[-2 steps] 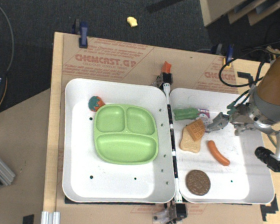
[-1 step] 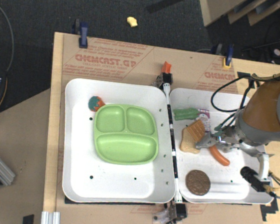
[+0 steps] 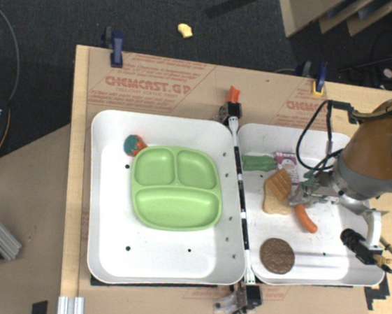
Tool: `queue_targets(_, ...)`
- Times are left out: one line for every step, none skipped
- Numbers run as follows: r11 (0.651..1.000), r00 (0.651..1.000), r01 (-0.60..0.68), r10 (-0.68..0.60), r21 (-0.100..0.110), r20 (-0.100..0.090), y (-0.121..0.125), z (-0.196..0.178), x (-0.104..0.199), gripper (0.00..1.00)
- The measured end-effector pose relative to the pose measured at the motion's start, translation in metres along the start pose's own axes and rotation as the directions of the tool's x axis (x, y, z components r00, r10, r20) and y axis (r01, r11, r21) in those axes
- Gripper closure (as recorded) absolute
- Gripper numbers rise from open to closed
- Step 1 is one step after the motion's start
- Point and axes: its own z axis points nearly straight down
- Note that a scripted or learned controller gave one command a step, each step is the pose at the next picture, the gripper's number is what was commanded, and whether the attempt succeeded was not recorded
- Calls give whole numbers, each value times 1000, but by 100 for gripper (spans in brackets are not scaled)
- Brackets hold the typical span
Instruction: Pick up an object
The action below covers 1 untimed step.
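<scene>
Brown disc (image 3: 277, 256) lies nearest, below the tan slice (image 3: 277, 192); gripper (image 3: 303, 193), grip state indiscernible, sits just right of that slice, above the orange carrot (image 3: 306, 219); descending squarely over one item would help.

Blue clamps (image 3: 115, 46) (image 3: 320, 77) on bench's (image 3: 74, 174) far edge; yellow scrap (image 3: 185, 30) on dark floor beyond.

2 white bins (image 3: 103, 234), 1 green tray (image 3: 175, 188), 1 ball (image 3: 135, 145), approx 5 food items (image 3: 277, 193)
</scene>
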Motion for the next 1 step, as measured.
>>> queue_targets(1000, 1000, 11, -11, -7, -1, 13, -135, 82, 100)
